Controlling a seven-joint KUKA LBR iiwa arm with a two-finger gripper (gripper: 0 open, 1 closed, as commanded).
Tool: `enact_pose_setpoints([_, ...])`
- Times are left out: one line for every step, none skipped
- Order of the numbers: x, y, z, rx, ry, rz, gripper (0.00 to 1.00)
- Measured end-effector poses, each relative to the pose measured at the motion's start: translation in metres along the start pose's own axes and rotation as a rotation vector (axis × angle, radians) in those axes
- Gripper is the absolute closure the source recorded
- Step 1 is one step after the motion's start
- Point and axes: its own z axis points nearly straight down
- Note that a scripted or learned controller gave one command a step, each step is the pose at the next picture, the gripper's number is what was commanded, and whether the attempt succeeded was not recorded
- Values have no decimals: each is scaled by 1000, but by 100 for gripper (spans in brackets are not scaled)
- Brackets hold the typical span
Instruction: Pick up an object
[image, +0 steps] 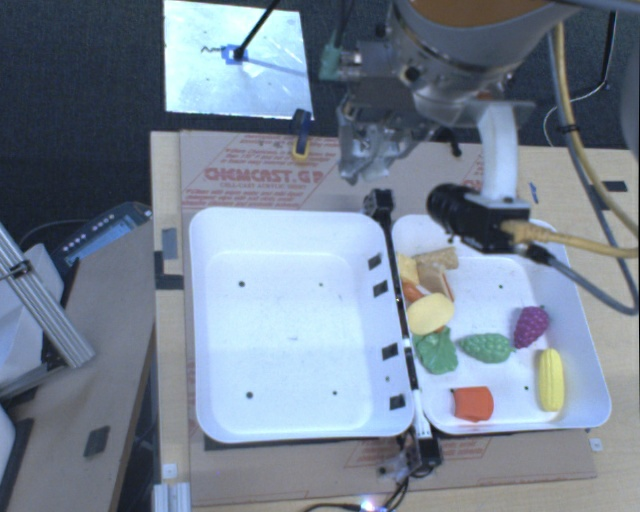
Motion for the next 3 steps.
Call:
enact_pose_setpoints([0, 0, -11, -1, 1, -3, 100])
enact_pose_setpoints([0, 1, -22, -3, 2, -6, 100])
enact_pose_setpoints([0, 1, -33, -5, 3, -8, 100])
